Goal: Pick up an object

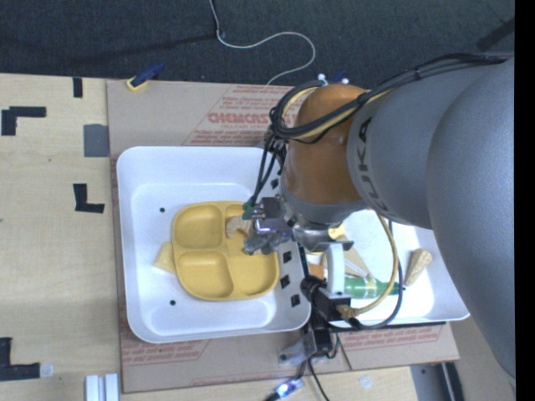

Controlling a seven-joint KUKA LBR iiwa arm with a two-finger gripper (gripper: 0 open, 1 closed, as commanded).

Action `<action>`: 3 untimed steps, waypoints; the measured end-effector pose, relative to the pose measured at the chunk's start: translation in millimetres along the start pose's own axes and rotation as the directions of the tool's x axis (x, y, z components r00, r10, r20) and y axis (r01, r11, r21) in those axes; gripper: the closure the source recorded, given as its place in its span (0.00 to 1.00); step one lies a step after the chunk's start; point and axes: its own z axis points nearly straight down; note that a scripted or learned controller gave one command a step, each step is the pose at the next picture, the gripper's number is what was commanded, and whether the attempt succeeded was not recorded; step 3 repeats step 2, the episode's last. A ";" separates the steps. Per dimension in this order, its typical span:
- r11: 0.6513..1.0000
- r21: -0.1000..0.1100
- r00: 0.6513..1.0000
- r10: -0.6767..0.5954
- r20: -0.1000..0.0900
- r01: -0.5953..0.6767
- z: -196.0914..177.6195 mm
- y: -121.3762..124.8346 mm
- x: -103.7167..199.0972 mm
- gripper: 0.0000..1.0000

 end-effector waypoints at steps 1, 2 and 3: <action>1.000 -0.003 1.000 0.002 -0.001 -0.002 -18.9 -8.8 -3.1 1.00; 1.000 -0.003 1.000 0.002 0.000 -0.002 -20.1 0.4 -2.5 1.00; 1.000 -0.003 1.000 0.002 0.000 -0.002 -20.1 0.4 -2.5 1.00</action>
